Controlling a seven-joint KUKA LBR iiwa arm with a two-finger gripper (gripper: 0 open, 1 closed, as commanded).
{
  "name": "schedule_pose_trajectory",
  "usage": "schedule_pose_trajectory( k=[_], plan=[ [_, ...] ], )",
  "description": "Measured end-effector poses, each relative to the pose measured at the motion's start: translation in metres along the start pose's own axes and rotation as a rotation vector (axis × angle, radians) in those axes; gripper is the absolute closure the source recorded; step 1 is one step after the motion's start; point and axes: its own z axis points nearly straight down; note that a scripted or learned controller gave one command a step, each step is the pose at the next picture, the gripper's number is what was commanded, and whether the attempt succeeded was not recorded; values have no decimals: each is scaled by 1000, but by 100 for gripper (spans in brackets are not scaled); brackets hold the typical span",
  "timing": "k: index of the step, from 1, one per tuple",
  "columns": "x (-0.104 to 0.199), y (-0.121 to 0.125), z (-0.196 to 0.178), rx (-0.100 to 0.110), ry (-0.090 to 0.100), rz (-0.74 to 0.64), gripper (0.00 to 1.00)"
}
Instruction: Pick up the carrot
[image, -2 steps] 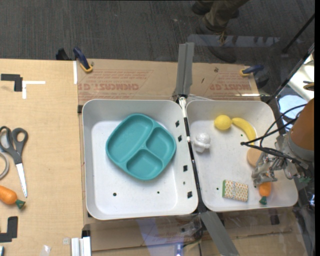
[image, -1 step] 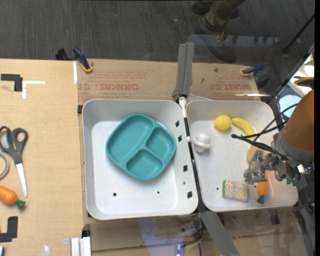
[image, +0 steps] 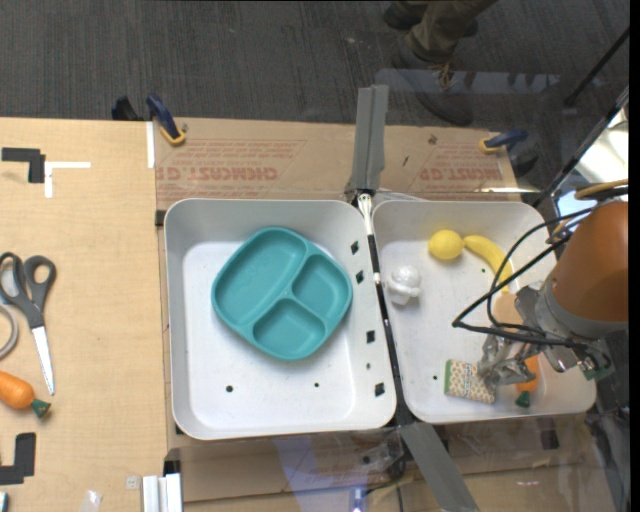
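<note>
A carrot (image: 528, 372) lies near the front right corner of the right bin (image: 420, 330). Only a bit of its orange body and its green end (image: 522, 399) show past the gripper. My gripper (image: 504, 368) hangs low over the carrot's left side, just right of a patterned packet (image: 470, 381). The arm's orange band (image: 600, 265) and black cables cover the bin's right side. Whether the carrot sits inside the gripper is hidden.
The right bin also holds a lemon (image: 446, 245), a banana (image: 490, 256) and a white lump (image: 404, 284). A teal divided plate (image: 283, 292) lies in the left bin. Scissors (image: 30, 310) and another carrot (image: 17, 391) lie on the bench at the far left.
</note>
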Motion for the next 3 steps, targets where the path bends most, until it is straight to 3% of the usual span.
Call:
schedule_pose_trajectory(
  k=[1, 2, 3],
  plan=[
    [-16, -68, -5, 3, -4, 105, 100],
    [-9, -18, -50, 0, -2, -26, 100],
    [-17, -19, -20, 0, -1, -273, 100]
  ],
)
